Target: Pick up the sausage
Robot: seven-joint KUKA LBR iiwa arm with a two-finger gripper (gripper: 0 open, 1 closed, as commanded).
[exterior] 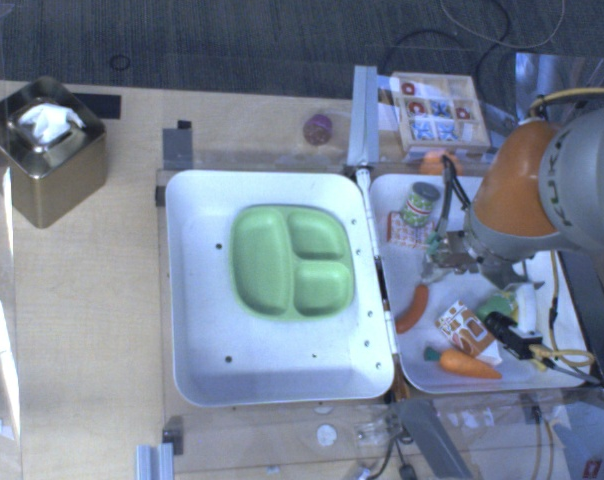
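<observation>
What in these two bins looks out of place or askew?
Little stands out. The sausage lies tilted against the right bin's left wall, and the can leans. The green plate sits flat.

Bench (102,298) with two bins (197,368)

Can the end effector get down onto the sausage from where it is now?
Probably yes: the sausage lies uncovered in the right bin, just beside the end effector, with nothing on top of it.
</observation>
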